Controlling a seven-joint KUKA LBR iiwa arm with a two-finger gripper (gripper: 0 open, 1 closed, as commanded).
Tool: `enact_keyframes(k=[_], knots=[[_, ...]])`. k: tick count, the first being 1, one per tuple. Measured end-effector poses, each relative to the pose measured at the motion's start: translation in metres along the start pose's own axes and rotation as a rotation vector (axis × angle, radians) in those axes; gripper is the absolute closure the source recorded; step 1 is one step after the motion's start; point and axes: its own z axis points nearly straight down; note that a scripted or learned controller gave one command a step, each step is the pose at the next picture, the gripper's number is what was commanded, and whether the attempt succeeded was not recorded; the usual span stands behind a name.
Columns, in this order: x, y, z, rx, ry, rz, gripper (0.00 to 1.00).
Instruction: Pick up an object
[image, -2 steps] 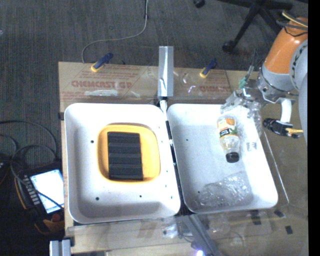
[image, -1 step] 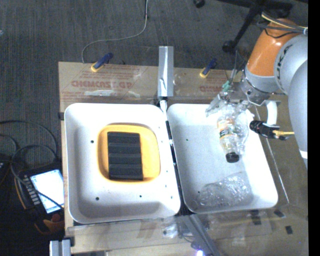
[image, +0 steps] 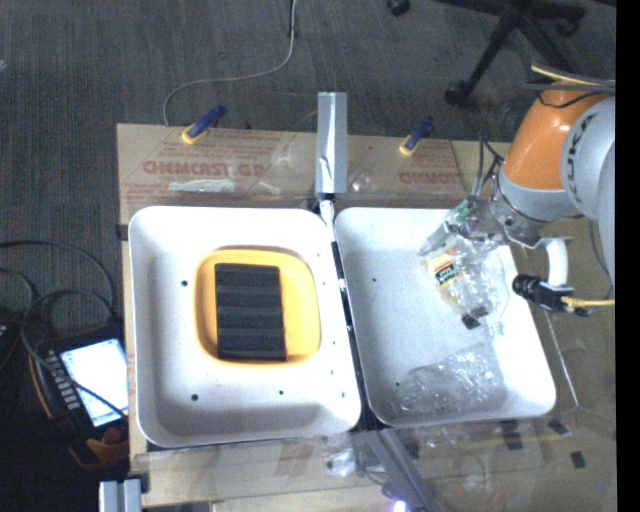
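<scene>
Cannot tell claw (image: 478, 222) state over crinkly clear plastic packet (image: 462, 270) at 2 o'clock of right white bin (image: 380, 300); could slip off thin film.

A robotics lab: clamped board (image: 240, 165), twin white bins (image: 160, 240), loose cables (image: 60, 260), tripod legs (image: 490, 60) on carpet.

**Arm over the right bin**

The end effector (image: 478, 222) hangs above the right bin (image: 380, 300), wrapped in a clear plastic bag (image: 466, 270). Left of that bin, the left bin (image: 160, 250) holds a yellow tray (image: 305, 300) with black blocks (image: 249, 312).
</scene>
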Motion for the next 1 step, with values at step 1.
enact_keyframes(k=[1], knots=[[0.0674, -0.0046, -0.0434, 0.000, 0.003, 0.151, 1.00]])
